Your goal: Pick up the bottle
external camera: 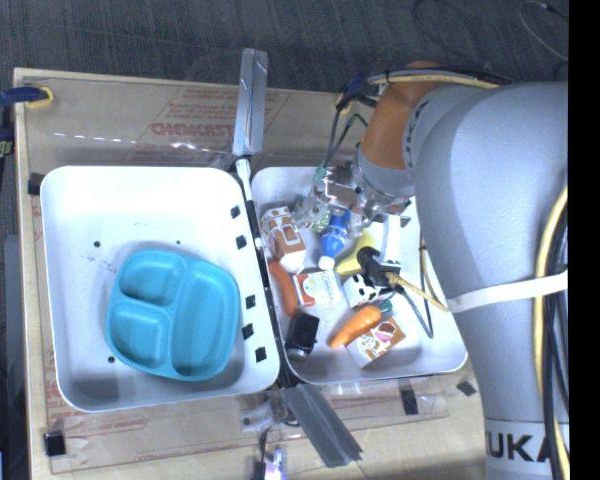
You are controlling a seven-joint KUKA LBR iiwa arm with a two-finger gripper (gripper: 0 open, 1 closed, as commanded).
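Observation:
The bottle (332, 240) is small and blue with a white cap, lying among clutter in the upper middle of the right bin (435, 366). My gripper (325, 200) hangs just above and behind the bottle's far end, at the bin's back edge. The metal wrist parts and cables blur together there. The grey arm with its orange band (385, 133) covers the bin's right side.
Around the bottle lie a small carton (280, 230), a red-and-white box (318, 288), a yellow piece (350, 261), a carrot (355, 323), another carton (382, 340) and a black block (301, 333). The left bin (70, 228) holds a blue divided plate (175, 313).

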